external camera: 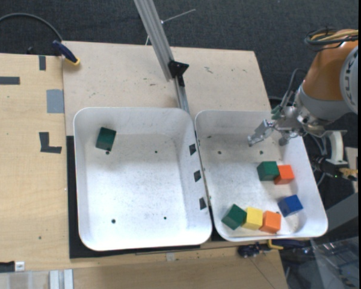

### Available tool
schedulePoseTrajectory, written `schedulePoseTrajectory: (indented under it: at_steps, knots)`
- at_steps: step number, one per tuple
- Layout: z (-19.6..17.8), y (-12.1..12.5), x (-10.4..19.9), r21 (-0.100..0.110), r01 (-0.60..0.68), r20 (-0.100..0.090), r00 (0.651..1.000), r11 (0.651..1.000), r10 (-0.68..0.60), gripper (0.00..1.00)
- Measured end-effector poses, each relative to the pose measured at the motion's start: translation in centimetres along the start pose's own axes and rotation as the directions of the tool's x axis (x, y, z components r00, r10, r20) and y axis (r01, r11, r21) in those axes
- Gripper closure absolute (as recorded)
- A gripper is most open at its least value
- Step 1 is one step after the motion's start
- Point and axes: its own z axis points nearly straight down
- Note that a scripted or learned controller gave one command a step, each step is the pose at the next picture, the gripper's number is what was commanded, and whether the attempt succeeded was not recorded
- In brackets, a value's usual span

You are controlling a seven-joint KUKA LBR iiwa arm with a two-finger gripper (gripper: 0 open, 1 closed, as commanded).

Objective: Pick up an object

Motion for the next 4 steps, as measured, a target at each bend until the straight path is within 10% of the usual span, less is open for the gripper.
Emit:
schedulePoseTrajectory:
  at_steps: [2, 3, 4]
  knots:
    - [9.8, 0.3, 0.7, -0.001, 0.000, 0.001, 1.000, 1.000, 0.000, 0.00]
    - [8.6, 0.5, 0.8, -0.004, 0.001, 0.000, 1.000, 1.000, -0.001, 1.00]
    - [2.5, 1.1, 0.4, -0.012, 0.000, 0.001, 1.000, 1.000, 0.000, 1.00]
